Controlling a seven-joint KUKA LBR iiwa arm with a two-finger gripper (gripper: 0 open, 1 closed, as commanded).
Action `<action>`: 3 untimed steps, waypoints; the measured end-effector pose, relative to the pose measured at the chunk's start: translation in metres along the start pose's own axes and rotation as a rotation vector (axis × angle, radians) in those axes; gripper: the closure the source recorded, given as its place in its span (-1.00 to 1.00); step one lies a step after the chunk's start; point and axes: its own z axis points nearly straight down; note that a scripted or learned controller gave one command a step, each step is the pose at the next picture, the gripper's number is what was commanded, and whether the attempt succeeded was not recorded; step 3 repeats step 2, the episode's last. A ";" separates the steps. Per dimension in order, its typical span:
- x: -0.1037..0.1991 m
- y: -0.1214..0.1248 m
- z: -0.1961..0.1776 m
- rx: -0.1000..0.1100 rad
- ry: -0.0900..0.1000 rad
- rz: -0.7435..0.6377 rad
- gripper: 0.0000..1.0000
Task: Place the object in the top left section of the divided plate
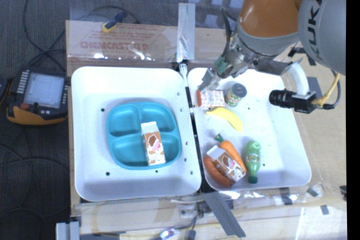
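Two shallow white bins sit side by side on a worktop [112, 42], seen from above at a slant. The left bin [90, 84] holds one blue divided plate [126, 129] with three sections. One small carton [152, 144] with a pink and brown label lies on the plate, across its right-hand section and over the lower edge; the top left section has nothing in it.

The right bin [287, 137] holds six things: one small red and white carton [212, 99] near the top left corner, one small jar [235, 93] with a grey lid just beside it, one banana [226, 117] below them, one carrot [230, 153], one green bottle [252, 161], and one further carton [226, 164] lying on something reddish at the bottom.

One grey arm with an orange band reaches in from the right. Its gripper [207, 84] hangs over the top left corner of the right bin, just above the red and white carton. Whether it is clenched or released cannot be told.

One handheld control unit [36, 95] lies left of the bins.
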 end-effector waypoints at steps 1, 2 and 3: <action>-0.076 -0.015 -0.091 -0.001 -0.003 0.088 1.00; -0.169 -0.052 -0.105 0.000 -0.003 -0.151 1.00; -0.169 -0.052 -0.105 0.000 -0.003 -0.151 1.00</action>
